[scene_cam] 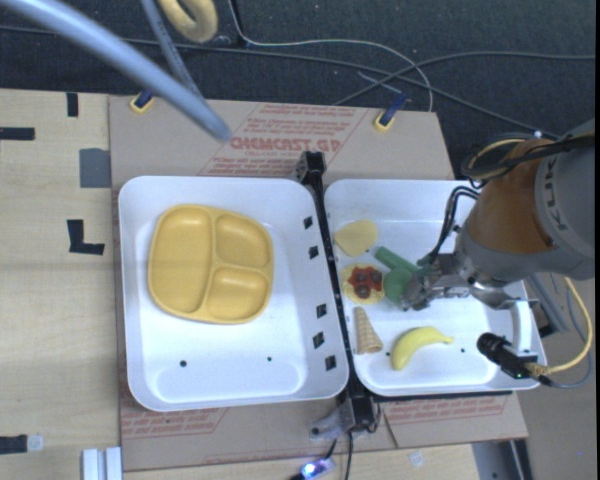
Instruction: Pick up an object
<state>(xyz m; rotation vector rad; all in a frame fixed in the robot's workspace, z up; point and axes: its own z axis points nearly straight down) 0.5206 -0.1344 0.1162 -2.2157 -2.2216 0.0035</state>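
The gripper [417, 290] is low in the right bin [420, 213], its tip against the green piece [393, 264]. Whether its fingers are spread or closed cannot be told from this slant; the dark metal at the tip blurs together, and nothing can be seen between them. The green piece runs from the tip toward 10 o'clock, tilted, its far end near the pale yellow chip [357, 236].

At 9 o'clock from the gripper, just beside it, lies the red and yellow toy [364, 282], touching or nearly touching the green piece. At 6 o'clock sits the banana [418, 345], apart from the tip. At 7 o'clock the cone [367, 332] lies near the bin's left wall, its point toward 12 o'clock.

From the gripper the arm [525, 223] rises toward 2 o'clock, orange band above the wrist, grey beyond. A black fitting [505, 356] with a yellow cable sits at 4 o'clock by the bin's rim.

Farther toward 9 o'clock, the left bin [220, 368] holds a yellow divided plate [210, 264] in its upper left part.
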